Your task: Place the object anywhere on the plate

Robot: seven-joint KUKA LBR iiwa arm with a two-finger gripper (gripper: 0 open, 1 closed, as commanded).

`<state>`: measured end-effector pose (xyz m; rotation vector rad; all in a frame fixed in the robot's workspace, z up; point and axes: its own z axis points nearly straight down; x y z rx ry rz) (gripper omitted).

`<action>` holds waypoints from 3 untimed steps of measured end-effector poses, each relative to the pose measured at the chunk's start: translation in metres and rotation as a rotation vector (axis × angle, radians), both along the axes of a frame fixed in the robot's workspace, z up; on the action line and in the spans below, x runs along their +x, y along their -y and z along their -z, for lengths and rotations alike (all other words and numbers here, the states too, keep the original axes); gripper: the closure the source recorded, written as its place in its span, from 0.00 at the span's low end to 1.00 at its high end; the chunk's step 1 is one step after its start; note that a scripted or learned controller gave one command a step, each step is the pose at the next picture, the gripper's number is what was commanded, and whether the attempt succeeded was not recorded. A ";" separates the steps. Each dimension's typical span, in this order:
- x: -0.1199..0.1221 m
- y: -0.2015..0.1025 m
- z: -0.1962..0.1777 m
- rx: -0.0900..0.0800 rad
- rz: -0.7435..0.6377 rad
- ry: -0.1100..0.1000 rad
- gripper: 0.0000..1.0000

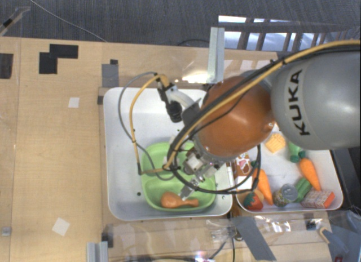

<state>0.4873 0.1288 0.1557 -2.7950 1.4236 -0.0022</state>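
A green plate (155,168) lies in the left white bin (121,159), toward its front. An orange-brown toy chicken drumstick (177,200) rests on the plate near its front edge. My gripper (189,189) hangs over the plate just above and to the right of the drumstick, its metal fingertips (185,192) pointing down at it. The grey arm with its orange band (234,120) covers the plate's right part and the bin's back right.
The right bin (333,193) holds several toy foods: two carrots (309,172), a tomato (254,201), a green piece (295,155), a can (286,194), a boxed item (317,199). Yellow and black cables (132,125) loop over the left bin.
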 end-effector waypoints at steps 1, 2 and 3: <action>0.000 0.009 0.021 0.000 0.094 0.000 0.00; 0.042 0.031 -0.031 0.002 0.206 0.005 0.00; 0.082 0.009 -0.208 0.003 0.107 0.012 0.00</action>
